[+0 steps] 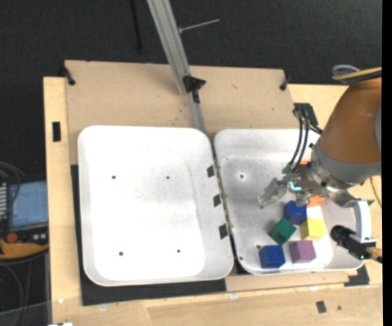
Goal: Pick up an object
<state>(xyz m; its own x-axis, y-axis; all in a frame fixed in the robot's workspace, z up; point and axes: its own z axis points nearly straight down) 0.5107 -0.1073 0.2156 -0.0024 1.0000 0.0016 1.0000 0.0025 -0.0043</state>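
Blocks clustered just below the gripper

Blue block [295, 212] lies at about five o'clock from the gripper [277, 192], just beside it, at the top of a small cluster in the right bin [250, 148]. Below it sit a green block [283, 231] and a yellow block [313, 228]; a second blue cube [272, 256] and a purple block [303, 250] rest near the bin's six o'clock rim. An orange piece [316, 198] peeks out beneath the wrist. The gripper's grey fingers appear spread and nothing shows between them. The left bin [148, 195] lies at nine o'clock. Judging from this, a short shift toward five o'clock would bring the fingers over the nearest block.
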